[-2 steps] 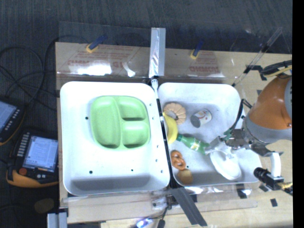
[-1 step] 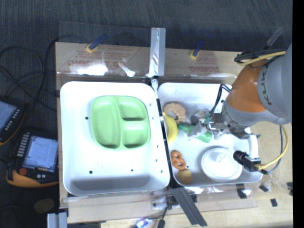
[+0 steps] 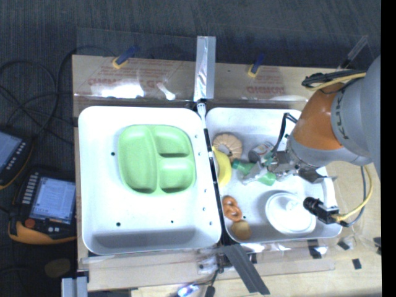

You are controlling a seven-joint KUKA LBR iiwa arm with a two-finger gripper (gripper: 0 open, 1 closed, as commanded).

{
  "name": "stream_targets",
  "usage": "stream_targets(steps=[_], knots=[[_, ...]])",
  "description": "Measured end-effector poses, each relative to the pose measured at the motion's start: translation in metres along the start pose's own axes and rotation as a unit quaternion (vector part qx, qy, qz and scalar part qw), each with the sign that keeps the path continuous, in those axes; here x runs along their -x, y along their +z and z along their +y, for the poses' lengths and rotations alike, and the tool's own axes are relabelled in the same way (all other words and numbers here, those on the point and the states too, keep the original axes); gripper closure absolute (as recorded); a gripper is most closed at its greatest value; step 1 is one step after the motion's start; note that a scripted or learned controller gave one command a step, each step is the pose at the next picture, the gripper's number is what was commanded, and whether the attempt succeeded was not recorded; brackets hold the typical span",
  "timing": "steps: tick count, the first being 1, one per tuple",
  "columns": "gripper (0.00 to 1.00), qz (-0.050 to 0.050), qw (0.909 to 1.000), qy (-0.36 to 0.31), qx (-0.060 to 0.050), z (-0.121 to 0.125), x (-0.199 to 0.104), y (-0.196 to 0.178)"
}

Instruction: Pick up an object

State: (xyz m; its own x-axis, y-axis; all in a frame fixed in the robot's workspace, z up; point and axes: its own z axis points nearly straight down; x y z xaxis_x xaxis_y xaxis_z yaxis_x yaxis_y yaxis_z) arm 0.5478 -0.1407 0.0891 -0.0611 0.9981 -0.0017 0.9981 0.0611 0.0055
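Right bin (image 3: pixel 247 119) holds the candidates: green object (image 3: pixel 255 172) mid-bin, partly under the gripper (image 3: pixel 263 164), shape hard to make out. Yellow banana-like item (image 3: pixel 223 167) against the bin's left wall. Tan round ridged thing (image 3: pixel 227 143) just above it. Orange pretzel-shaped piece (image 3: pixel 230 207) lower left, brown roundish object (image 3: pixel 241 229) just below that, near the front corner. White round lidded dish (image 3: pixel 286 211) lower middle, well clear of the pretzel piece.

Gripper sits low over the green object, close to or touching it; tool state cannot tell, too small and cluttered, and nothing clearly lifted. Arm (image 3: pixel 346 116), grey with orange band, comes in from the right and covers the bin's right side; black cable connector (image 3: pixel 318 208) hangs near the dish.

Left bin (image 3: pixel 93 184) carries a green divided tray (image 3: pixel 156 158), three compartments, lying flat in the middle.

Bench (image 3: pixel 142 79) is tan board with clear plastic sheet clipped at the back by two blue-yellow clamps (image 3: pixel 124 57). Dark carpet floor (image 3: pixel 124 11) around. Handheld pendant (image 3: pixel 43 206) with lit screen lies at left, cables (image 3: pixel 25 104) trailing; another device cut off at left edge.
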Motion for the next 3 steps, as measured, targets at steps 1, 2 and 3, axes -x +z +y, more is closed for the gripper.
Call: stream_targets(steps=[1, 2, 3], knots=[[1.0, 0.001, 1.0, 0.0, 0.002, 0.001, -0.001, -0.01], [1.0, -0.001, 0.9969, 0.078, -0.004, 0.005, -0.05, -0.161], [1.0, -0.001, 0.9981, 0.061, -0.004, 0.009, -0.06, -0.196]])
